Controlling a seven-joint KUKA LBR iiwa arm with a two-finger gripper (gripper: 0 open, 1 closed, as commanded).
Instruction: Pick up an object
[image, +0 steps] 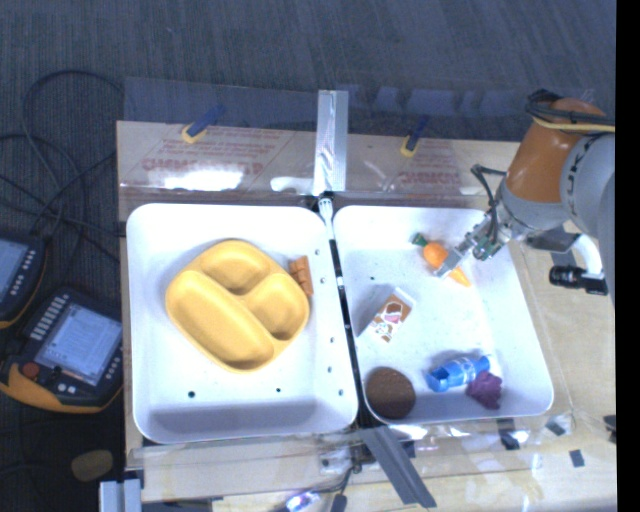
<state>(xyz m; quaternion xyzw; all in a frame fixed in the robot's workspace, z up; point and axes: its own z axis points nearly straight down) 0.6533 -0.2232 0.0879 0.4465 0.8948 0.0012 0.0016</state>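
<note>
In the right bin: gripper (484, 243) low over the bin's (520, 330) upper right part, arm entering from the right.
Nearest object: toy carrot (436, 254), orange with a green tip, just beside the claw on its left.
Carrot axis: cannot tell; too small.
Claw state: cannot tell; nothing visibly held.
Other objects: small carton (390, 315), blue bottle (458, 371), brown ball (390, 391), well apart below.

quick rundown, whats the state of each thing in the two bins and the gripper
yellow bread-shaped object: lying flat, left bin
small orange piece: wedged beside it at the divider
toy carrot: lying in right bin, next to the gripper
small carton: lying tilted, mid right bin
brown round object: resting at front edge
blue bottle: on its side
purple object: touching the bottle
</note>
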